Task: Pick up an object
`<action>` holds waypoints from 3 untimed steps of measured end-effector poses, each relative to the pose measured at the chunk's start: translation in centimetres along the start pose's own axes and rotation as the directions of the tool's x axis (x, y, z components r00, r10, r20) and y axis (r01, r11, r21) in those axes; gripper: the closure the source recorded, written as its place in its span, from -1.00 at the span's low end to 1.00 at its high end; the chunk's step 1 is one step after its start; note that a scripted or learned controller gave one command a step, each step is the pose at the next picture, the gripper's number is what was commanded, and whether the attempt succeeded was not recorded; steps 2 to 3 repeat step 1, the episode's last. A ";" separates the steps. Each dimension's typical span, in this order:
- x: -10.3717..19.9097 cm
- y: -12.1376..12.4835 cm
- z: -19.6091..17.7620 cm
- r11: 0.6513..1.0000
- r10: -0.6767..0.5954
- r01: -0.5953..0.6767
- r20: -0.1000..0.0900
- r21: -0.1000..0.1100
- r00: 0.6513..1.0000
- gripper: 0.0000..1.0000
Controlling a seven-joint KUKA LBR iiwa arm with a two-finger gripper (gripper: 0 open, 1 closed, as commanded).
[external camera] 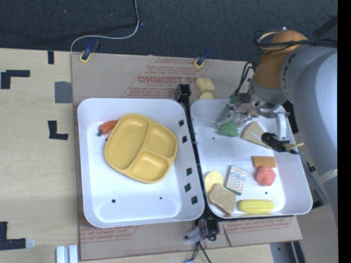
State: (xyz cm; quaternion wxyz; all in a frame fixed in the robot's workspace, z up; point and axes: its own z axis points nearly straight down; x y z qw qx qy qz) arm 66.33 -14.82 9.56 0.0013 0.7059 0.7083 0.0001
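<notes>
The pincer (229, 115) is down in the right bin (296, 188), at its far left part, right over a green item (227, 129). Whether it's released or clenched, I cannot tell from this angle. A tan wedge (253, 132) lies just beside the green piece. Nearer the front: an orange slab (264, 161), a red lump (265, 175), a patterned packet (237, 178), bread (221, 198) and corn (256, 206). Over in the left bin (90, 163), a yellow divided plate (141, 147) touches a carrot (108, 126).
</notes>
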 end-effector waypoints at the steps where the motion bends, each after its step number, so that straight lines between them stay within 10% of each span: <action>1: 9.6 -1.6 -9.6 1.000 -0.008 0.008 -0.006 -0.006 1.000 1.00; 3: 9.6 -1.6 -9.6 1.000 -0.008 0.008 -0.006 -0.006 1.000 1.00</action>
